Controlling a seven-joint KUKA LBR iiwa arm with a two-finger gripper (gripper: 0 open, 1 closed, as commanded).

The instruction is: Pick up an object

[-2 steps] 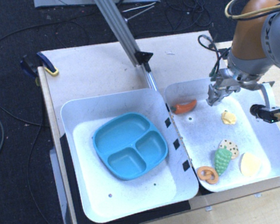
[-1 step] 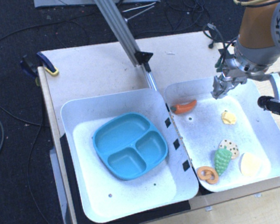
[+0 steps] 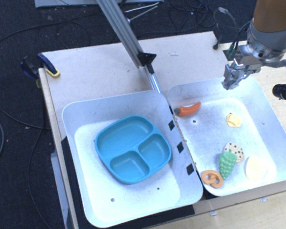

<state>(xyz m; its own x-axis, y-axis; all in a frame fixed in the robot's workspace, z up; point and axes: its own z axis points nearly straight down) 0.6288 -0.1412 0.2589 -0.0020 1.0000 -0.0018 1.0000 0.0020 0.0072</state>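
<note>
Now, line by line, we are reading what we are seeing.

Arm: we are seeing the arm [image 3: 273,8] reaching in from the right, orange band above the grey wrist.
Gripper: the gripper [image 3: 231,81] is hanging over the far right corner of the right bin [image 3: 276,132], just at its rim; we are not making out its closing state, so we cannot tell, and we are seeing nothing held in it.
Right bin: we are counting six small things lying in it.
Carrot: an orange carrot [image 3: 188,109] is lying at the bin's far left, near the divide.
Yellow piece: a small yellow piece [image 3: 233,120] is sitting mid-bin, well apart from the gripper.
Green toy: a knobbly green toy [image 3: 227,164] is lying toward the near side, touching a spotted cookie [image 3: 235,150].
Pretzel: an orange pretzel [image 3: 212,178] is resting just beside the green toy, at the near left corner.
Pale disc: a pale disc [image 3: 254,167] is lying near the near right.
Left bin: the left bin [image 3: 92,201] is holding a blue plate [image 3: 133,149] with three compartments.
</note>
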